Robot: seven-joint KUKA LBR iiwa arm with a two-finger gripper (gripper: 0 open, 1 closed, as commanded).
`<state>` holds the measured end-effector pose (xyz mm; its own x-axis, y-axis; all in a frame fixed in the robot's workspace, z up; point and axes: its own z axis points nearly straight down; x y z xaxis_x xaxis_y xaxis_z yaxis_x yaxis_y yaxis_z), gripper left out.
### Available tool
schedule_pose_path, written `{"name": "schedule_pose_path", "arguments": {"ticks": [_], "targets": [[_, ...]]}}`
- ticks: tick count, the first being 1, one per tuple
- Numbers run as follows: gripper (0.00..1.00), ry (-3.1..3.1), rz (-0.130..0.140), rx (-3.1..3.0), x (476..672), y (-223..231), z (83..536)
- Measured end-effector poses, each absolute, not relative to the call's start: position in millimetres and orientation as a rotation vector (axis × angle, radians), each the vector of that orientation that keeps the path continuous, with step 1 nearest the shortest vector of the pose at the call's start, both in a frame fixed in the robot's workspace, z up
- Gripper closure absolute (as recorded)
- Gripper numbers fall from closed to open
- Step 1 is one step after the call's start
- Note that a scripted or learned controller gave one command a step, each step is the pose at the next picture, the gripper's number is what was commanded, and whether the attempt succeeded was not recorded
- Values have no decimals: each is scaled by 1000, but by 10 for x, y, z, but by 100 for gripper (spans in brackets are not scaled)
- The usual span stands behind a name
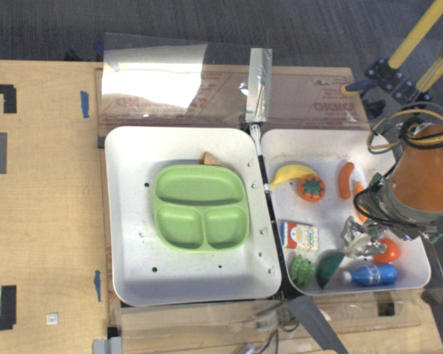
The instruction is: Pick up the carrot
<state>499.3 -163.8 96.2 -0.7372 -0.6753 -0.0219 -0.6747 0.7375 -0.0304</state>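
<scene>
The carrot (345, 179) appears to be the long orange piece lying at the back of the right bin (421, 279), next to a small white item. My gripper (360, 238) hangs low over the right bin's front right part, a short way in front of the carrot and apart from it. The grey arm with its orange band (422, 179) covers the bin's right side. A round orange-red object (388, 251) lies just right of the gripper, partly hidden by it.
In the right bin are a banana (294, 173), an orange fruit with a green top (311, 188), a small carton (299, 236), green vegetables (304, 270) and a blue bottle (373, 275). The left bin (125, 198) holds a green divided plate (201, 206).
</scene>
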Motion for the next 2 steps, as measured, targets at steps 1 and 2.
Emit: {"name": "schedule_pose_path", "arguments": {"ticks": [1, 2], "targets": [[100, 2982, -8, -953, 5361, -1710, 1621], [100, 2812, -3, -1386, 5016, -1436, 2044]]}}
